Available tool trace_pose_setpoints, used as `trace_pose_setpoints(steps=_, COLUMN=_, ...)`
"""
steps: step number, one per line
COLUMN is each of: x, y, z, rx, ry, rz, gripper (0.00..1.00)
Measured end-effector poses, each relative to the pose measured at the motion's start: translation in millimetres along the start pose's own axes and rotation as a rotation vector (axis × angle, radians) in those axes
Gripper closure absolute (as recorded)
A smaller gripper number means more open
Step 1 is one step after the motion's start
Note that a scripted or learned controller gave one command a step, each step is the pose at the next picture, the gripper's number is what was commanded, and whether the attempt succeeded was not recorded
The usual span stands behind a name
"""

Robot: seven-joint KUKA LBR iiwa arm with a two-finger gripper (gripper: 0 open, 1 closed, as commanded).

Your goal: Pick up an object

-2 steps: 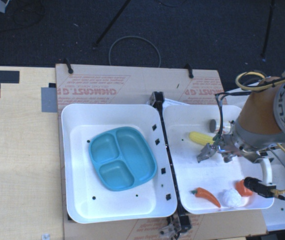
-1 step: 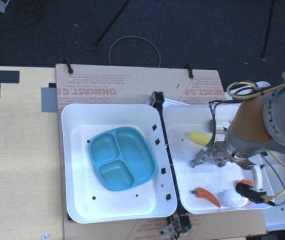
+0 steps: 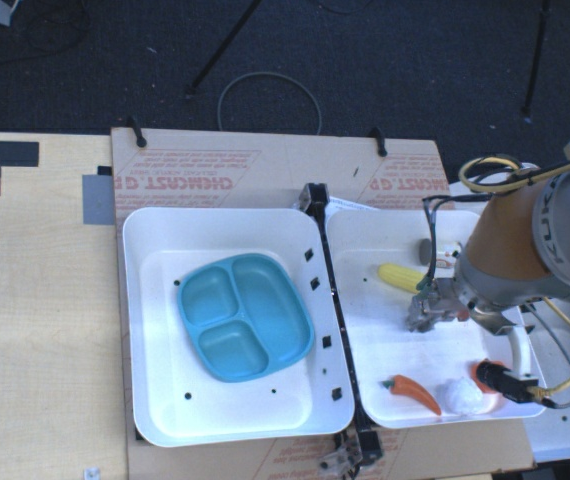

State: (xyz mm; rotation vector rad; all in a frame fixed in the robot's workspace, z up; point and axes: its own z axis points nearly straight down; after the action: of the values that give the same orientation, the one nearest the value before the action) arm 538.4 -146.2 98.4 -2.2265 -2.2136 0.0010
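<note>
The grey arm comes in from the right and bends down over the right bin. Its orange band sits above the wrist, over the bin's far right part. The wrist points down and toward the middle of the bin, so the gripper hangs low over the white floor, near the centre. Whether the gripper is open or closed cannot be told from this slanted view, and nothing can be seen held in it.

A yellow piece that looks like a small corn cob lies just beyond the gripper, up and to the left of it, close by but with no clear contact. An orange carrot lies near the front wall of the same bin, well apart from the gripper. A white lump rests just to the right of the carrot, and a red-orange thing sits beside it, partly hidden by the robot.

The left bin holds a blue divided plate with three compartments, lying flat and slightly turned. Both bins rest on a sheet of cardboard on the pale wooden bench.
</note>
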Motion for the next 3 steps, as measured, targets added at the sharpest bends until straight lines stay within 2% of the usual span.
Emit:
trace_pose_setpoints(steps=1, x=2.1, y=-8.1, z=-46.6, rx=-0.002, ry=-0.001, rz=0.000, gripper=1.00)
trace_pose_setpoints(steps=3, x=9.8, y=-4.7, z=-130.4, rx=-0.004, ry=-0.001, rz=-0.007, gripper=1.00)
